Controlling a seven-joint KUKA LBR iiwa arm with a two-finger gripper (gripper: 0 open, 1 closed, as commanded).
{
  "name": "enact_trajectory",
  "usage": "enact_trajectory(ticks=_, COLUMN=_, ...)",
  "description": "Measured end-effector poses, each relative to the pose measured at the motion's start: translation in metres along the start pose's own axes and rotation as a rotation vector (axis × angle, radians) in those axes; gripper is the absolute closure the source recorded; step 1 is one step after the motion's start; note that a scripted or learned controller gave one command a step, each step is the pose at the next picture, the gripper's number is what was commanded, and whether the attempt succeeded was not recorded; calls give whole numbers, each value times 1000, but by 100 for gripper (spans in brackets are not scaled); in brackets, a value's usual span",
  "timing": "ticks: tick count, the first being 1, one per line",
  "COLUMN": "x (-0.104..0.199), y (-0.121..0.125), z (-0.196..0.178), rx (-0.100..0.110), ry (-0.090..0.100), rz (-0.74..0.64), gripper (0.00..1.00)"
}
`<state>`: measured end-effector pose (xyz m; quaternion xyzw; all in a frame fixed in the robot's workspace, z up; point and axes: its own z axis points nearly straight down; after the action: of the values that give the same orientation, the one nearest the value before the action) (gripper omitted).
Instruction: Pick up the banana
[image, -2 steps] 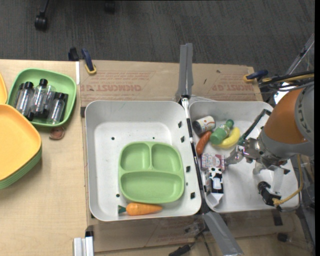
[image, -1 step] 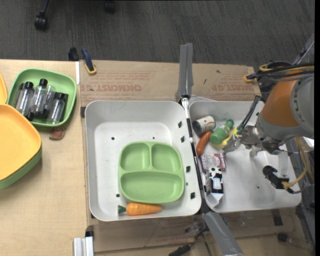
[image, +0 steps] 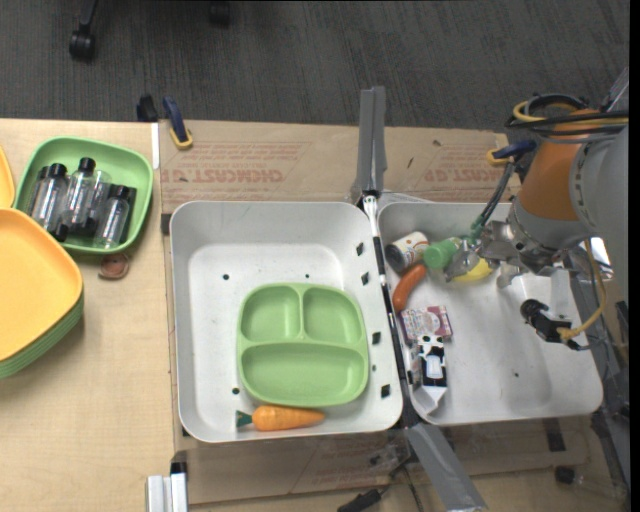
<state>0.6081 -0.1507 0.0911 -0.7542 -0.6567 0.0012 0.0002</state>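
Yellow banana (image: 478, 268) under tool (image: 468, 262) in right bin's (image: 500, 385) far side; grip state unclear; center it before lifting.

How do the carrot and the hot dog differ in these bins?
The carrot lies in the left bin, level along its near wall; the hot dog lies in the right bin, slanted beside the divider. The carrot has a green stem end; the hot dog has none. Both are long, orange-toned toy foods.

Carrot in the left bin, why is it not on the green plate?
It looks odd: the carrot lies on the bin floor against the divided green plate's near edge, not in any compartment. Nothing looks spilled or broken.
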Motion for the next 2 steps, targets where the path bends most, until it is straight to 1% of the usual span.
enact_trajectory(ticks=1, x=-4, y=22, z=-1, rx=-2, ry=-1, rz=-128, gripper=0)
enact_trajectory(ticks=2, x=-4, y=22, z=-9, rx=0, ry=-3, rz=-131, gripper=100)
